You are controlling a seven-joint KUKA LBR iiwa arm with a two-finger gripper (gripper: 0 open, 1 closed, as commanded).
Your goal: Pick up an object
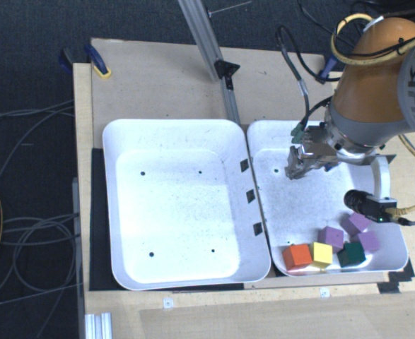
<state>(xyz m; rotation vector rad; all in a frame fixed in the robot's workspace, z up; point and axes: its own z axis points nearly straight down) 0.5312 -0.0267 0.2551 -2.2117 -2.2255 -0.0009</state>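
From my remote seat, the table point(165, 62) carries two white bins side by side. The left bin point(122, 189) is the bigger blank surface; the right bin point(278, 210) is where everything of interest sits. The arm point(377, 69) reaches in from the right, its orange band bulking over the upper part of the right bin.

The tool point(297, 167) hangs over the upper middle of the right bin, above bare white floor. I cannot tell from this angle how it is set, and I see nothing gripped in it.

The candidates for picking are all clustered in the near right corner of the right bin, well apart from the tool: an orange block point(298, 256), a yellow block point(323, 253) just beside it, a green block point(351, 254), and three purple blocks point(331, 235) point(368, 241) point(358, 223) behind them. They sit packed close, some touching.

My reading: the pick has not happened. No block is lifted, and the tool is not over any of them. What remains is nearly the whole job: travel toward that corner, descend on one block, close and raise it. The crowding may make a clean grasp awkward.
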